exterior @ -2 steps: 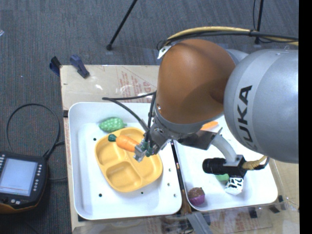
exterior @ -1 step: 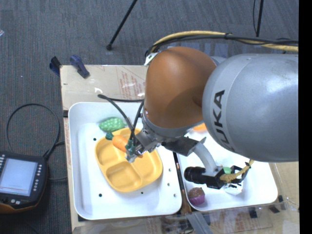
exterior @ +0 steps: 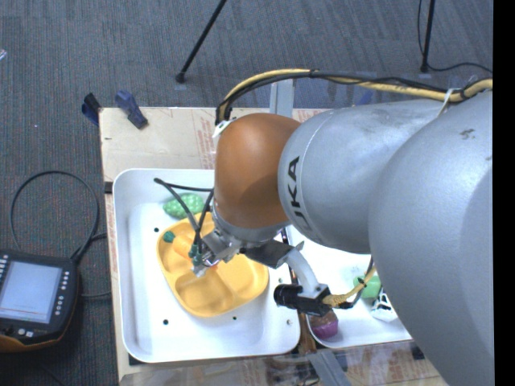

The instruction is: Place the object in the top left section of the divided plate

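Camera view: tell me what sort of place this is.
Probably a robotics lab or test cell. A grey KUKA arm reaches over white bins on a bench, a teach pendant lies on the carpet, and stand legs rise behind.

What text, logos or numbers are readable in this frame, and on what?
"KUKA", only partly in view and running vertically, on the grey arm link beside the orange band.
Teach pendant on the floor: its screen shows nothing legible.
Yellow divided plate, white bin: no markings seen.
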Controlling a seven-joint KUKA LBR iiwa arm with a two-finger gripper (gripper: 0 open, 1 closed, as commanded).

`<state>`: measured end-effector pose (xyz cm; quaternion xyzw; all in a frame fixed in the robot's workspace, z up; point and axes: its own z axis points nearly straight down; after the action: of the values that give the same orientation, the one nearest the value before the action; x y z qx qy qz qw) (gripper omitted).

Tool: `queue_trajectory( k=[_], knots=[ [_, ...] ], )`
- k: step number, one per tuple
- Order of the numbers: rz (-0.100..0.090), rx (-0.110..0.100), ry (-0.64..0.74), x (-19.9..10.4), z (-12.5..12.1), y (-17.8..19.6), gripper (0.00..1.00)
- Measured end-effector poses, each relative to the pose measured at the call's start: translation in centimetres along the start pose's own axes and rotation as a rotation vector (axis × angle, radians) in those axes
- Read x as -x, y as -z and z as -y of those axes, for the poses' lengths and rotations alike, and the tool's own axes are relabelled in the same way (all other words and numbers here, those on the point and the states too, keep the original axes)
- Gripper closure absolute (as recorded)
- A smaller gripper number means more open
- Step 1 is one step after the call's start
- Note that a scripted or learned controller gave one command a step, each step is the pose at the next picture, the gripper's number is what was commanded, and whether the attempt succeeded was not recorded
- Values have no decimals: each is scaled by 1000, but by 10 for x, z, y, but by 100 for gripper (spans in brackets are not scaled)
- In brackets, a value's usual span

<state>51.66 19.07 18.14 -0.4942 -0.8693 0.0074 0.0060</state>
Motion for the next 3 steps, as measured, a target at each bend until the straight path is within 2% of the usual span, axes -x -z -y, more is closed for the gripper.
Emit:
queue_trajectory(
  k=[1,2,3],
  knots=[
    [2,17,-159,43,-21,84,100],
    [1,8,182,25,54,45,100],
    [4,15,236,-54,18,105,100]
  ],
)
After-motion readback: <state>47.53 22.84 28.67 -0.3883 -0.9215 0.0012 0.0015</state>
